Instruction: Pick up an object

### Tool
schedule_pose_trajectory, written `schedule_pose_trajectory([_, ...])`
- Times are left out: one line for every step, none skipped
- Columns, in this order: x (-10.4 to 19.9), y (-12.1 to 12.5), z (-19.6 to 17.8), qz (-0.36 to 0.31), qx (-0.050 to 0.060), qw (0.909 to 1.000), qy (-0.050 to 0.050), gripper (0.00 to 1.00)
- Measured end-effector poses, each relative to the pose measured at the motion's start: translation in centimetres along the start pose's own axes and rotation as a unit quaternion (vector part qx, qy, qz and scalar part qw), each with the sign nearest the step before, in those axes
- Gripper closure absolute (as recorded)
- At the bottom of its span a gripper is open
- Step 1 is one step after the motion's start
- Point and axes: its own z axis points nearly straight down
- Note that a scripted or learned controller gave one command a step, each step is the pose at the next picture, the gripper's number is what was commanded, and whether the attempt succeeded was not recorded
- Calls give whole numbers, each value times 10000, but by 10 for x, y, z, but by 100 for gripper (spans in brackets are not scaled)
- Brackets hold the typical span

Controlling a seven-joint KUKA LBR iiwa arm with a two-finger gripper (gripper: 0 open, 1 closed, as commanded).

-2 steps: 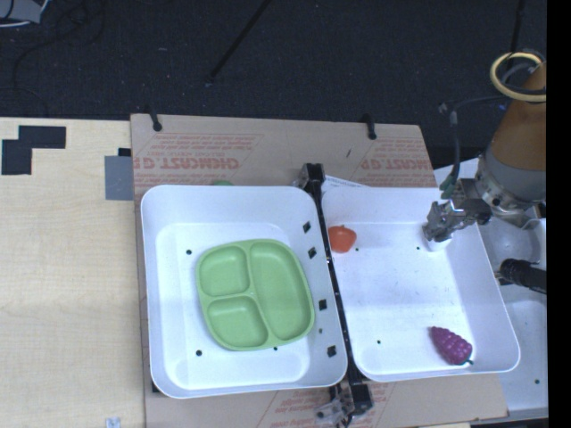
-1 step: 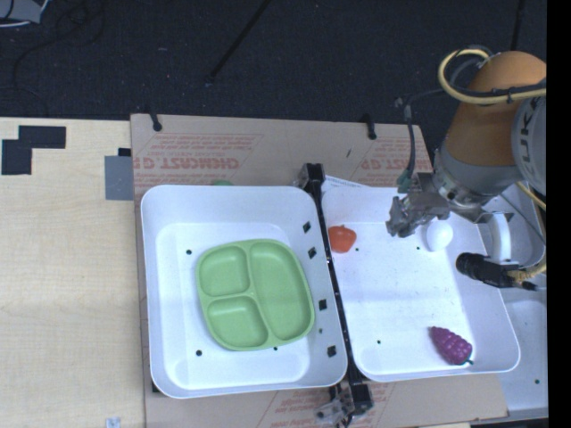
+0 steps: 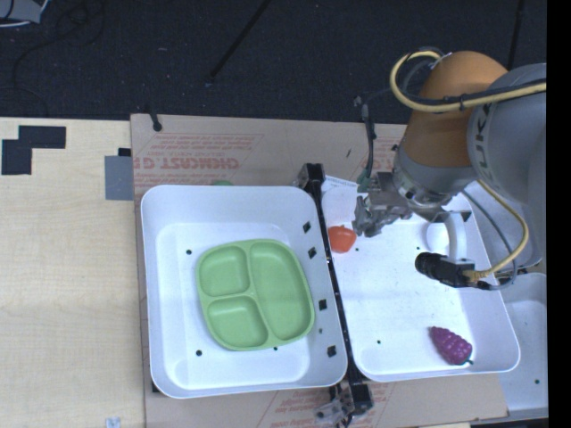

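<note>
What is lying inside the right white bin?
In the right bin: an orange object near its left wall, beside the gripper, and a purple object. The arm covers the bin's far corner.

I note the arm [image 3: 513, 123]: grey casing, rounded orange band [image 3: 451, 114] above the wrist, yellow cable [image 3: 415, 87] looping over it, dark metal end effector [image 3: 368, 221].

My grey arm [image 3: 508, 141] reached in from the right, its orange band [image 3: 451, 114] bent above the wrist. My gripper [image 3: 368, 223] pointed downward and leftward, hanging low at the end of the tilted wrist.
</note>
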Motion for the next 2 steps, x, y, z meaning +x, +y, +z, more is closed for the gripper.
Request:
schedule_pose_trajectory([49, 14, 8, 2, -10, 10000, -4, 100])
schedule_pose_trajectory([92, 17, 0, 0, -14, 10000, -4, 100])
